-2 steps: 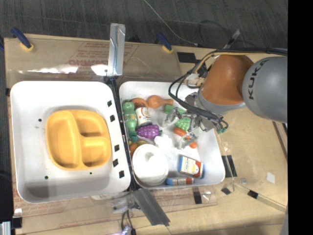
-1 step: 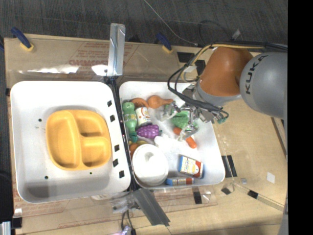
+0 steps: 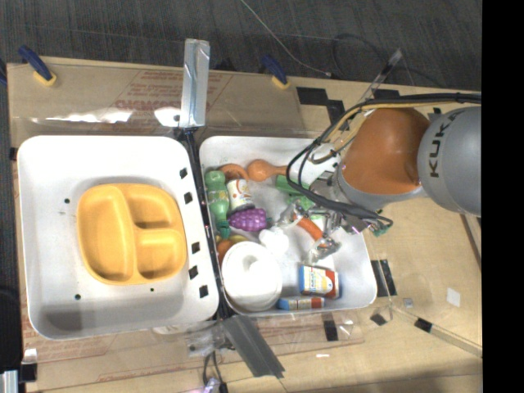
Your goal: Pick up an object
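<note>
Because my arm reaches in from the right, my tool (image 3: 315,228) hangs low over the right bin (image 3: 360,281), among crowded toys beside the purple grapes (image 3: 248,219); its own bulk hides whatever sits beneath it.

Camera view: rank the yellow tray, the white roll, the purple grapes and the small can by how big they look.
1. Yellow tray, in the left bin, largest by far.
2. White roll, in the right bin.
3. Small can and purple grapes look about alike; I won't rank them.
</note>
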`<state>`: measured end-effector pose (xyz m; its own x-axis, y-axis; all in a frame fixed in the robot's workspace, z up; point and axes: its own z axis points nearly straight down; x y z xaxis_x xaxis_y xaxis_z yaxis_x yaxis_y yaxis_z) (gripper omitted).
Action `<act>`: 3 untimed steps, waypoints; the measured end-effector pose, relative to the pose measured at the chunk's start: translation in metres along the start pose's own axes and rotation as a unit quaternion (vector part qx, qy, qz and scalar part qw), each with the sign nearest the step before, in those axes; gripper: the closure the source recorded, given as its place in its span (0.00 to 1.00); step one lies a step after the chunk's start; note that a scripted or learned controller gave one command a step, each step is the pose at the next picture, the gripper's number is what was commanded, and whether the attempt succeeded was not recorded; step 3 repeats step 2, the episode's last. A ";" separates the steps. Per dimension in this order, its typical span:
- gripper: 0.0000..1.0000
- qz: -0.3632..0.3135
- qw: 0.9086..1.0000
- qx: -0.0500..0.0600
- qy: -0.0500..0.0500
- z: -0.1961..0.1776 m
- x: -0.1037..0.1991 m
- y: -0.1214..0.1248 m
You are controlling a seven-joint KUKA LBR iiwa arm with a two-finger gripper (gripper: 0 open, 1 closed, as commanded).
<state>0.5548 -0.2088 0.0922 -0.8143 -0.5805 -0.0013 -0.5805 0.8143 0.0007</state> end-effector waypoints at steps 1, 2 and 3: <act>1.00 -0.002 1.000 0.001 -0.002 -0.011 -0.003 0.000; 0.00 -0.002 1.000 0.001 -0.001 -0.011 -0.003 0.001; 0.00 -0.002 1.000 0.001 -0.001 -0.011 -0.003 0.001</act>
